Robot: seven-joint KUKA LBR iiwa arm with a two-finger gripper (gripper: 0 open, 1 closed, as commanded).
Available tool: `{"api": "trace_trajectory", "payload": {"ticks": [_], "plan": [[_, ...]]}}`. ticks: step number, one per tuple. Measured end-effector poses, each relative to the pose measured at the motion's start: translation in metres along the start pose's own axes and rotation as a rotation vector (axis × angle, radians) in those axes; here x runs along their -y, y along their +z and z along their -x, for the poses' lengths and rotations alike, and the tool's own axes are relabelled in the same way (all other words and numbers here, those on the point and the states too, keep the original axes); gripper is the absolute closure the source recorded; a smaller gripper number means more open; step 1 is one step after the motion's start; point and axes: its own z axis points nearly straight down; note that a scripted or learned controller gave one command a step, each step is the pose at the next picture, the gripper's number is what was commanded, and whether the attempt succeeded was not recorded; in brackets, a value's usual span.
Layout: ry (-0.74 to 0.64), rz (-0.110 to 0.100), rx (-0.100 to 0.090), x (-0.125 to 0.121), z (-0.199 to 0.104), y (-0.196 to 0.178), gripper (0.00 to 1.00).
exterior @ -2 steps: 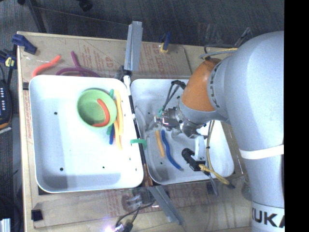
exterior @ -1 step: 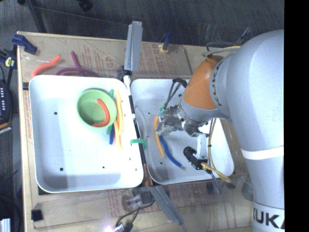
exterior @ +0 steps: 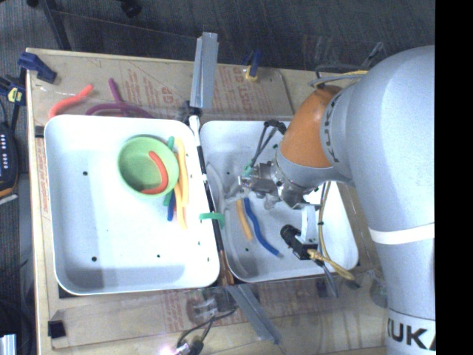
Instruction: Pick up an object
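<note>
Reaching into the right bin (exterior: 340,261), your pincer (exterior: 251,183) hangs just above the yellow strip (exterior: 243,219) and blue strip (exterior: 260,235). You risk pinching both, or grazing the bin's near wall. Whether the pincer is open or closed, I cannot tell; the wrist (exterior: 314,135) hides much there.

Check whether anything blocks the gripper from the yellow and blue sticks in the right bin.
Nothing visible does. The gripper sits low in the right bin, right beside the upper ends of the yellow stick and blue stick, which lie uncovered on the bin floor.
</note>
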Motion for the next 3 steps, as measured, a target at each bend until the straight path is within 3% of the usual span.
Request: {"api": "trace_trajectory", "payload": {"ticks": [1,2,3], "plan": [[-0.002,-0.003,-0.001,0.0,0.0,-0.009,1.0],[-0.002,-0.003,-0.001,0.0,0.0,-0.009,0.0],[-0.228,0.014,0.006,0.036,-0.005,0.008,0.0]]}}
